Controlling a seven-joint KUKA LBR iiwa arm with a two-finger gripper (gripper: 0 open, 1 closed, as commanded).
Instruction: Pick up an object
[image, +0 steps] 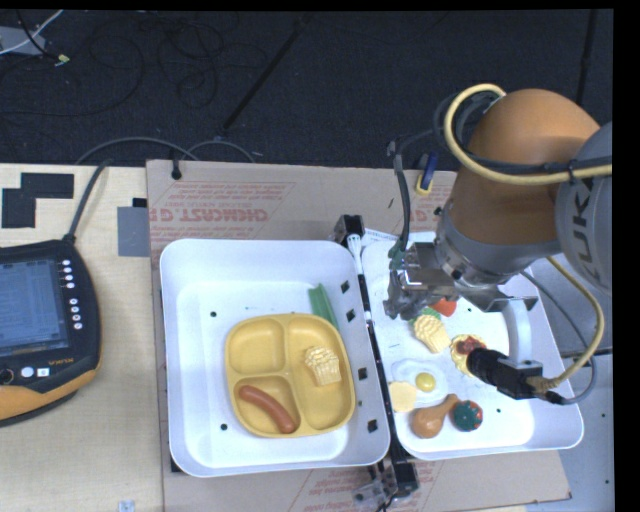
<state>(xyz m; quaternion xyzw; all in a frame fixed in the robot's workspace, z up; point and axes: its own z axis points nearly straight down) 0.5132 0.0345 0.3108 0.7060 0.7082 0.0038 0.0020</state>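
Hovering over the right bin (560, 425), the claw (410, 290) (finger state cannot be determined) sits near the toy corn (431, 331), whose long axis runs upper-left to lower-right.

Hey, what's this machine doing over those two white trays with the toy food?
A robot arm reaches in from the right and hangs low over the right tray, near its upper left corner. Its gripper sits just above the toy food lying there: a fried egg, a drumstick, a yellow corn-like piece. It's meant to pick something up, but nothing looks lifted yet. The left tray holds a yellow plate with a sausage and fries.
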